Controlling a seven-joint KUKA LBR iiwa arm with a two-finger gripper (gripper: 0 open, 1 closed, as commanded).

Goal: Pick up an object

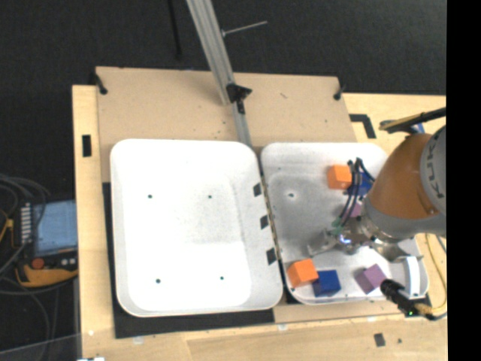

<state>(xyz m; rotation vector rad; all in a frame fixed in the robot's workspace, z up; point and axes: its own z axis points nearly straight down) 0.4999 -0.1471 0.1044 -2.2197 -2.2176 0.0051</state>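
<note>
Grey arm with an orange band

The arm [409,186] is a thick rounded body, grey at the upper right, with a broad orange band; blue, green and purple cables run beside it to a small metallic end effector [340,239]

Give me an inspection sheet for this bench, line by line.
Surface: tan bench bearing a left bin and a right bin.
Job's things: in the right bin, orange block near the far side; orange cube, blue cube and purple block near the front.
Clutter: nothing seen.
Grippers: gripper low inside the right bin; jaws unclear.
Cables: wires along the wrist.
Surroundings: blue device at left; metal pole.
</note>
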